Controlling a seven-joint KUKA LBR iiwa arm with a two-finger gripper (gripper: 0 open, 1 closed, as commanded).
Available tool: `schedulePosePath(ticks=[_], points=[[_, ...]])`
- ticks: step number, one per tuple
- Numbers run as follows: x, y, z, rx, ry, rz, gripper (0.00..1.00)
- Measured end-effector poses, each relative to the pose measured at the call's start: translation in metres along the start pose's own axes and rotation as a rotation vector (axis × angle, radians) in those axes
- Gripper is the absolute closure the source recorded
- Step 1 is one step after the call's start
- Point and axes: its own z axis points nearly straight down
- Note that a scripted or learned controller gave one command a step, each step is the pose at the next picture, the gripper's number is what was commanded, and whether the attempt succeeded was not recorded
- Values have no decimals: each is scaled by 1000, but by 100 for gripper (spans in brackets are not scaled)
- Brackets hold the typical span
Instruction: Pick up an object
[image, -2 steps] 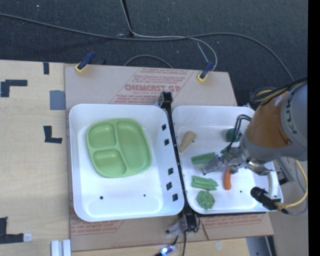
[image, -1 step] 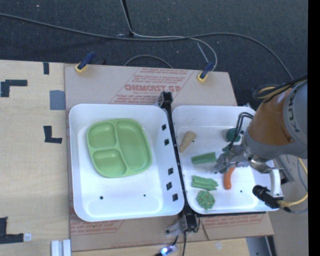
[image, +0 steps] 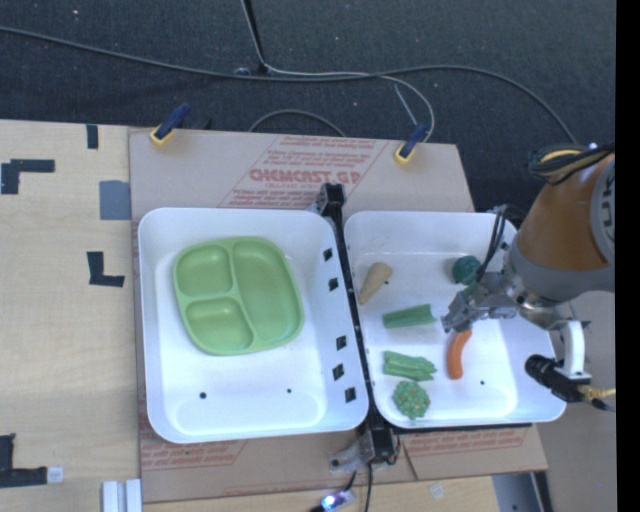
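Observation:
The right bin (image: 495, 405) holds several toy foods: a tan piece (image: 374, 281), a green stick (image: 407, 317), a green pod (image: 409, 365), a bumpy green broccoli (image: 411, 399), a dark teal piece (image: 465, 268) and an orange carrot (image: 456, 355). My gripper (image: 462, 318) comes in from the right and hangs low over the right bin, just above the top end of the orange carrot and to the right of the green stick. Nothing shows between its tips.
The left bin (image: 160, 310) holds a light green divided plate (image: 238, 295). A black divider (image: 345, 300) runs between the bins. Yellow clamps (image: 170, 124) sit at the cardboard's far edge, and cables trail across the dark floor behind.

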Motion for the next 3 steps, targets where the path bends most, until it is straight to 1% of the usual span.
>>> schedulePosePath(ticks=[1, 2, 3], points=[[-10, -3, -54, -2, -1, 0, 100], [-10, -2, -107, -3, -1, -1, 100], [35, 25, -96, 2, 1, -5, 100]])
